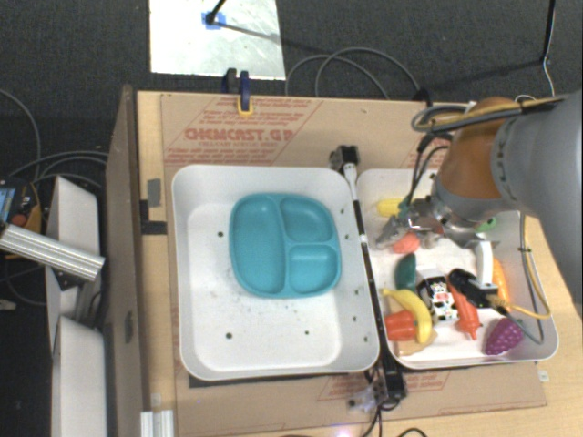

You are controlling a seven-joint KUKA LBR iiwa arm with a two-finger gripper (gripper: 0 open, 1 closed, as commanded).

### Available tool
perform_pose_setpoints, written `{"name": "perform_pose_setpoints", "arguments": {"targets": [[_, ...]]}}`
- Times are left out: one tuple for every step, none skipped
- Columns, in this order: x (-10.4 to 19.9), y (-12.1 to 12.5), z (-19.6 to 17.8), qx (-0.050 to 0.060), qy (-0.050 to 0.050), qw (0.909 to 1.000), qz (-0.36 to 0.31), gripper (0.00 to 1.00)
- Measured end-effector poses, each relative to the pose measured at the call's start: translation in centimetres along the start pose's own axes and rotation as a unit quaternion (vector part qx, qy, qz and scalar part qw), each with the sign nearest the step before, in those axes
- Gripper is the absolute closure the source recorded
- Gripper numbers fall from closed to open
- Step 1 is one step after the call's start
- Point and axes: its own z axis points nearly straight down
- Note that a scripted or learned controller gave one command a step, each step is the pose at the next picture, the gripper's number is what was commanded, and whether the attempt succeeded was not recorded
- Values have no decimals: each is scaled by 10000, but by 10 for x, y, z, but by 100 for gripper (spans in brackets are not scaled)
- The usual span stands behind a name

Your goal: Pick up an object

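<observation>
My gripper (402,227) is low in the upper left part of the right bin (537,349), hanging from the grey arm with the orange band (474,157). A small pinkish-red piece (408,243) lies right under its tip, and a yellow piece (390,208) sits just to its upper left. Below them lie a dark green piece (404,269), a yellow banana (410,309), an orange-red piece (400,326), a black-and-white toy (442,300) and a purple bunch of grapes (503,337). I see nothing lifted off the bin floor.
The left bin (205,335) holds a teal divided plate (283,245). A black divider rail (363,244) runs between the bins. An orange carrot-like toy (467,317) and a white-and-orange piece (486,267) lie at the right. Cables loop around the arm.
</observation>
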Motion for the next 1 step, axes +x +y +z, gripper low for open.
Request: {"name": "perform_pose_setpoints", "arguments": {"targets": [[0, 3, -13, -42, -4, 10000, -4, 100]]}}
